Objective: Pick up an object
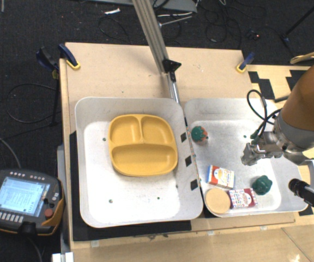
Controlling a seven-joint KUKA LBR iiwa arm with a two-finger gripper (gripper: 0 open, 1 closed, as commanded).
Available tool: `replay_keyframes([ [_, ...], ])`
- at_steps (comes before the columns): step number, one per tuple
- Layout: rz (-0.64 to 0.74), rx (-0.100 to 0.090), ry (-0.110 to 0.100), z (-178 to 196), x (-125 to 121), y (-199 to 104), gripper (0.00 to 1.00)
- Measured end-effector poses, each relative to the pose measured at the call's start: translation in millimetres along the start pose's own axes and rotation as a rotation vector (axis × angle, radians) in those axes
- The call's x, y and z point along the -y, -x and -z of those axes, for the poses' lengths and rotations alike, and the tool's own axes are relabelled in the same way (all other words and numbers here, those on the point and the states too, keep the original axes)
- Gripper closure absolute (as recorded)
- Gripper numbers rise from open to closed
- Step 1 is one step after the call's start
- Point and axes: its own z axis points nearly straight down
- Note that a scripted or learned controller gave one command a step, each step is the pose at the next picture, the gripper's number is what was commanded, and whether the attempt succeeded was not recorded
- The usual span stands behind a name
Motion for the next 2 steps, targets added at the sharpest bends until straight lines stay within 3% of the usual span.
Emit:
replay_keyframes([
  [1, 0.001, 0.0, 0.0, 45, -3, -7, 1.0],
  [2, 0.004, -0.003, -0.002, 54, -9, -60, 1.0],
])
